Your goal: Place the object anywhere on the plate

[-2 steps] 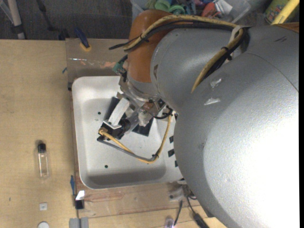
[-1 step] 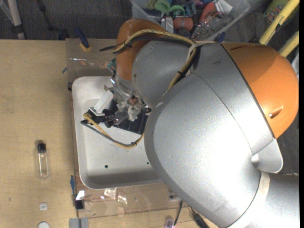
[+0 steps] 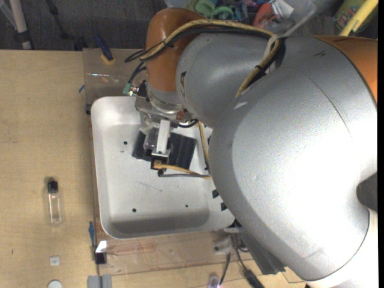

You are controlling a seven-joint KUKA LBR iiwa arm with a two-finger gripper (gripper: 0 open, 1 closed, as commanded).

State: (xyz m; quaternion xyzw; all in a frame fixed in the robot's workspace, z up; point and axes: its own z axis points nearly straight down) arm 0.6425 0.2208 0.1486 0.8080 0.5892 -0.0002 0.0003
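The gripper (image 3: 157,155) is lowered into the left white bin (image 3: 114,161); the jaw state cannot be told.

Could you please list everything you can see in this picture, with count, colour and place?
Bin: one, white, middle of the bench.
Bench: one, tan wood, under everything.
Vial: one, clear with a dark cap, lying on the bench left of the bin.
Box of toys: one, clear, mixed colours, top edge.
Arm: one, grey with an orange band, covering the right side.
Gripper: one, black and white, low over the bin's upper part.
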